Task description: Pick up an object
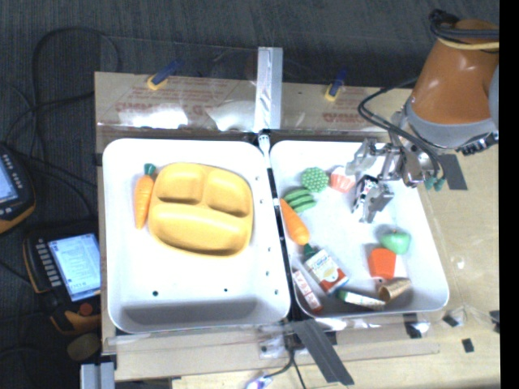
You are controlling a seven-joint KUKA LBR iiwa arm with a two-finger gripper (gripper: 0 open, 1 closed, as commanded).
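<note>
The gripper (371, 197) hangs over the far part of the right bin (422, 217), fingers spread and grasping nothing: this looks like the approach step, before any descent. The likeliest target, a green and orange toy (388, 252), lies just nearer on the bin floor, its long axis running near to far, green end pointing far. The next move calls for shifting nearer, then lowering with fingers astride it.
</note>
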